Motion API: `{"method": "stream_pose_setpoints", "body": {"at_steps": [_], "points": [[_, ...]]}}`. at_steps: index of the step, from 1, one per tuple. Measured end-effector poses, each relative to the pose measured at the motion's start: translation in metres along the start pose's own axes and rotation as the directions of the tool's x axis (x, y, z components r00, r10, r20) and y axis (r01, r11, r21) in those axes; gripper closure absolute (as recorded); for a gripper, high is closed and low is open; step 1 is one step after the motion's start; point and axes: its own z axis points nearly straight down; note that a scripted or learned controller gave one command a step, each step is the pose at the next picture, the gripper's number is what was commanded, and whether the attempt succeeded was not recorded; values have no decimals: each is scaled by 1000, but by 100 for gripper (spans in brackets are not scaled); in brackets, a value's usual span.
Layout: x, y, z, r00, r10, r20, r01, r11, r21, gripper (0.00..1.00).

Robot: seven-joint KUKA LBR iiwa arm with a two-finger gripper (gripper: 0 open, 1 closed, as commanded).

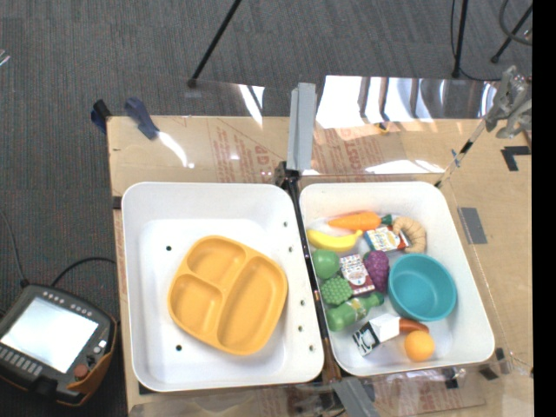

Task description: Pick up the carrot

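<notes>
Two shallow white bins sit side by side on a brown cardboard-covered bench (200, 150). The left bin (139, 207) holds a single yellow plastic plate with three compartments (228, 295), lying flat near its middle. The right bin (460, 233) is crowded with toy food, much of it overlapping.

At the upper right, well away from both bins, a grey metal gripper (511, 102) hangs over the bench edge. It is small and partly lost against bright reflections, so whether it is wide or narrow cannot be told, and nothing can be seen in it.

A round teal plastic bowl (422, 287) is the biggest item in the right bin, standing upright at the middle right. The orange toy carrot (354, 221) lies on its side near the bin's far wall, just beyond and touching a yellow toy banana (334, 239). Nearer the front, a long green toy vegetable (352, 313) is partly covered by its neighbours. A purple bunch of toy grapes (377, 269) sits against the bowl's left side. A black-and-white small carton (375, 333) lies tilted near the front, beside a round orange toy fruit (420, 346). A tan ring-shaped toy (413, 231) is half hidden at the back.
</notes>
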Motion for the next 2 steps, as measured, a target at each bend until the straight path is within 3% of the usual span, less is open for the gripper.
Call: {"method": "stream_pose_setpoints", "body": {"at_steps": [1,2], "points": [[52,-16,185,972,-233,-8,233,972,-24,100],[96,20,234,824,-566,1,566,824,-18,100]]}}
